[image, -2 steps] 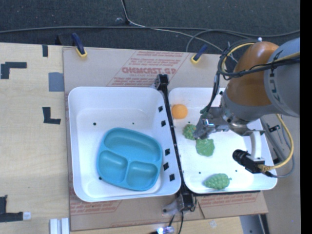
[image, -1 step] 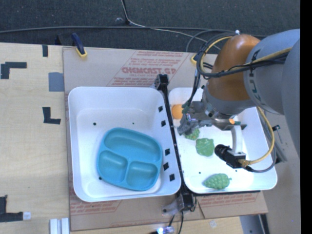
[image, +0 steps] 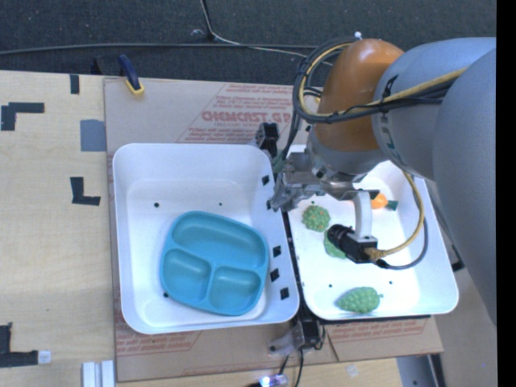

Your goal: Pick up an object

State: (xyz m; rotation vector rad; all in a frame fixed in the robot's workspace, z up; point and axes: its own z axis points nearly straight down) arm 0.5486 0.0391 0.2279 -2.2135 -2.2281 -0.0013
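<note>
Camera view: gripper (image: 292, 193) sits low at the right bin's (image: 435, 293) upper-left corner, just left of a green bumpy toy (image: 316, 216). Can't tell its finger state. Nothing visibly held, so pick not done; grasp and lift remain. Second green toy (image: 359, 299) lower centre-right.

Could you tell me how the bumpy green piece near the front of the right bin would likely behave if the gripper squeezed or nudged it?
The bumpy green piece looks small, probably light. Its rounded, knobbly shape may let it slip from the fingers or roll a little if nudged. It lies apart on the right bin floor, so a push should slide it freely.
</note>
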